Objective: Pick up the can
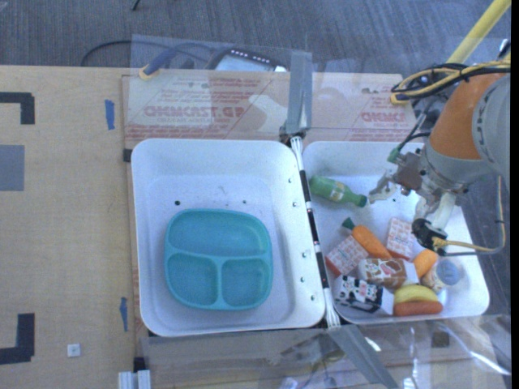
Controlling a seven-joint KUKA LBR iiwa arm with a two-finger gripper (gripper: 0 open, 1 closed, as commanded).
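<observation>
The can (448,274), small with a bluish-silver top, stands near the front right corner of the right bin (478,298), beside an orange fruit (426,262). My gripper (403,205) hangs over the middle of that bin, behind and to the left of the can and well apart from it. Its fingers are spread, one fingertip (380,190) near the green bottle and the other toward a small pink carton (400,237). Nothing sits between them.
A green bottle (336,190) lies at the back of the right bin. A carrot (371,241), cartons (349,255), a banana (416,293) and other small items crowd its front. In the left bin (154,168) rests a teal divided plate (217,258).
</observation>
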